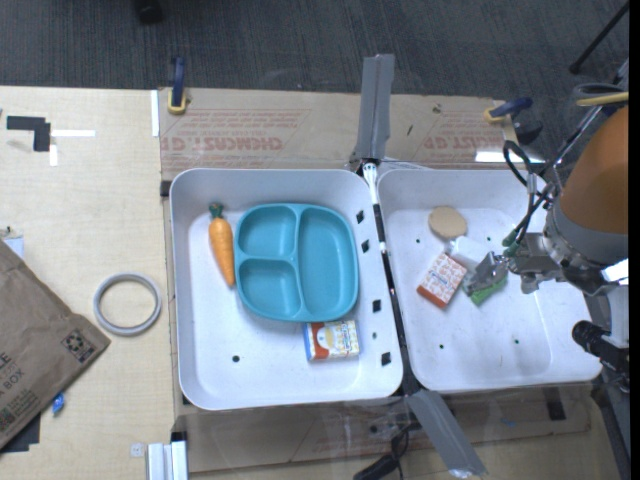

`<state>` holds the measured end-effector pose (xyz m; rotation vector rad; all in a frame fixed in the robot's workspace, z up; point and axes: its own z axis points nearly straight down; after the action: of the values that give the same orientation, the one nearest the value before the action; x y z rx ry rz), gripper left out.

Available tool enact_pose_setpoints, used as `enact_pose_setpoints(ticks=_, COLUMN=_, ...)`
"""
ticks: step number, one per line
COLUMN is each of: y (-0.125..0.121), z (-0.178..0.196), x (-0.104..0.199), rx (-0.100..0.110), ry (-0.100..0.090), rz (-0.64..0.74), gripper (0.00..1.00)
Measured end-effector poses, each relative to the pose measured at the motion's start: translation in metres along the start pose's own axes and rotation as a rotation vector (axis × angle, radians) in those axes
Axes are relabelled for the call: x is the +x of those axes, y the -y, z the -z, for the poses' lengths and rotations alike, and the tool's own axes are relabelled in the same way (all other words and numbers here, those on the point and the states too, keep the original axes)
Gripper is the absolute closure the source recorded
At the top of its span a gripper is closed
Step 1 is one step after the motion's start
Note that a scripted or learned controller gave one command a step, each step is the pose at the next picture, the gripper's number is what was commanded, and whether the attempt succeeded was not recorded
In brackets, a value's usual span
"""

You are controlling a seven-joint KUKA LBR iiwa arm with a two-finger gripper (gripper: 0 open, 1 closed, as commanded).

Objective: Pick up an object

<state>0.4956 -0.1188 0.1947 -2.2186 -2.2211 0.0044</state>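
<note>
Wooden bench [80, 218], two white bins. Right bin [470, 363]: small red-white carton [442, 280] at centre, tan disc [448, 222] at its 12 o'clock, green piece [487, 286] at its 3 o'clock, touching gripper [493, 268]. Finger state: cannot tell. Carton likely light, stiff, slightly crushable; best taken across narrow sides. Left bin [200, 368]: carrot [221, 248], blue plate [298, 262].

— What will you find in the left bin [190, 298]?
— A carrot [221, 246] lies at its left, a plate [298, 261] just right of it, and a small box [332, 340] below the plate.
— And the right bin [560, 358]?
— A cookie [448, 222] sits near the top, a little carton [442, 281] below it.
</note>
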Motion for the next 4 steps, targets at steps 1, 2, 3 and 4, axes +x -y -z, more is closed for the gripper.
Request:
enact_pose_setpoints(ticks=1, y=-0.038, z=-0.083, x=0.008, rx=-0.001, ry=0.000, rz=0.047, gripper=0.00)
enact_pose_setpoints(ticks=2, y=-0.033, z=-0.093, x=0.017, rx=-0.024, ry=0.011, rz=0.183, gripper=0.00)
enact_pose_setpoints(ticks=3, y=-0.041, z=-0.093, x=0.018, rx=-0.023, ry=0.001, rz=-0.007, gripper=0.00)
enact_pose_setpoints(ticks=4, y=-0.042, z=-0.093, x=0.021, rx=-0.022, ry=0.005, rz=-0.026, gripper=0.00)
